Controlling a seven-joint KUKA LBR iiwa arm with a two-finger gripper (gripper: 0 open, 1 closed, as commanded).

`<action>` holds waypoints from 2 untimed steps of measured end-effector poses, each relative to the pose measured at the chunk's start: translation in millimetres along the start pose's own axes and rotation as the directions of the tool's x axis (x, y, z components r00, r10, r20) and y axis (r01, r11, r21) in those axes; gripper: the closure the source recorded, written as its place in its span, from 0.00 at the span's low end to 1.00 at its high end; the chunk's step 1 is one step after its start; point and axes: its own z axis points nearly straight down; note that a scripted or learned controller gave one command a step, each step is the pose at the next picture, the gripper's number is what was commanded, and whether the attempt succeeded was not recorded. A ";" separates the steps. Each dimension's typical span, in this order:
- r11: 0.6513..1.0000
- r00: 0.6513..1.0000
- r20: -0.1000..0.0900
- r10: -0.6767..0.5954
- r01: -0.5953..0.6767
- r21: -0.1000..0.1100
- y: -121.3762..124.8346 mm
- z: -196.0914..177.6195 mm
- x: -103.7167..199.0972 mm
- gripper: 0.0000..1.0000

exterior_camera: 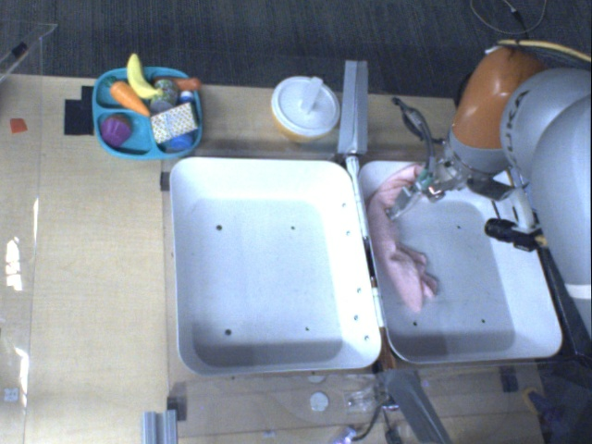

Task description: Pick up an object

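Two bins on the table, and all the action is in the right bin. A pink cloth lies along its left wall, stretching from the far corner down toward the middle, crumpled and limp. The arm reaches in from the right, and the hand sits low at the far end of the cloth, right on its upper fold. Whether the hand is wide or narrow I cannot tell from up here; the metal tips blur into the fabric, and I see no cloth clearly lifted.

The left bin sits bare beside it. Beyond the bins, a blue tray of toy food and a yellow cup stand well out of play.

Risks now, by my reading: the cloth hugs the wall, so a tip could catch the rim or pinch just a thin fold. Soft fabric slips easily, and on a lift it may slide free or drag along the wall and drop back.
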 end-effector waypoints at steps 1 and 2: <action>0.983 0.983 0.008 -0.181 0.181 -0.013 -54.5 -21.3 2.5 0.00; 0.975 0.975 0.012 -0.223 0.223 -0.005 -3.8 -5.6 8.2 0.00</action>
